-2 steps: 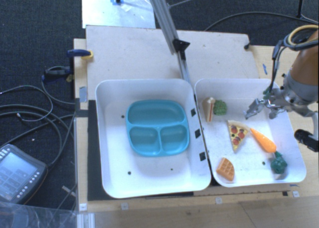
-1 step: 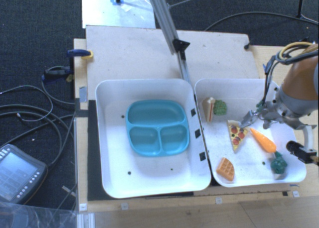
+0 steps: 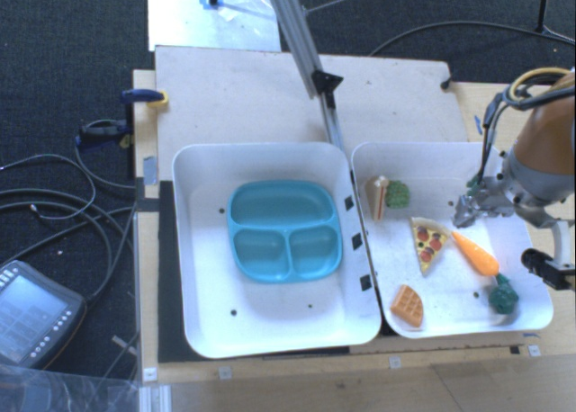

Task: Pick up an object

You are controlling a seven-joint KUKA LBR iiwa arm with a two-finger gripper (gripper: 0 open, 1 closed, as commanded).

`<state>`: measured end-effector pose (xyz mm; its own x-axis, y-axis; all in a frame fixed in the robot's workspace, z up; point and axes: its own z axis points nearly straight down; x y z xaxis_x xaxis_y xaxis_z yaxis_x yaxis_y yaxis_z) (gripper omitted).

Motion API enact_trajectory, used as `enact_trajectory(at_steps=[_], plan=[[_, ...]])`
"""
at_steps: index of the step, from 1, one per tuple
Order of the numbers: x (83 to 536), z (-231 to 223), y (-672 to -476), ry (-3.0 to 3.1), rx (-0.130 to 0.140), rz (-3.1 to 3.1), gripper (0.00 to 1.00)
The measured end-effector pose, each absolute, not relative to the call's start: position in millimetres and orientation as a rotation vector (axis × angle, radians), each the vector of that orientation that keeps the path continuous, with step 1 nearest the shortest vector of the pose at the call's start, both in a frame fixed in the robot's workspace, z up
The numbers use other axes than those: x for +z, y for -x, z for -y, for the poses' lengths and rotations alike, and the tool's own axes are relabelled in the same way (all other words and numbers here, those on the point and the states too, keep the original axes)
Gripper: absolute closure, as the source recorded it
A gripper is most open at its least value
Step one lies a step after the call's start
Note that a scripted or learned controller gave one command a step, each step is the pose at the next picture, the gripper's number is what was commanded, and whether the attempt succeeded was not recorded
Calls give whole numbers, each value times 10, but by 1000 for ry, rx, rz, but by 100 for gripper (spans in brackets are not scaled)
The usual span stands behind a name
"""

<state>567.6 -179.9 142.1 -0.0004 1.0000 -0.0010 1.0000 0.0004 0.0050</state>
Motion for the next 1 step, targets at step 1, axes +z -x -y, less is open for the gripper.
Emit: enact_trajectory(at_steps=[1], plan=[[2014,1761,-5614,-2212,6,-2222,100]])
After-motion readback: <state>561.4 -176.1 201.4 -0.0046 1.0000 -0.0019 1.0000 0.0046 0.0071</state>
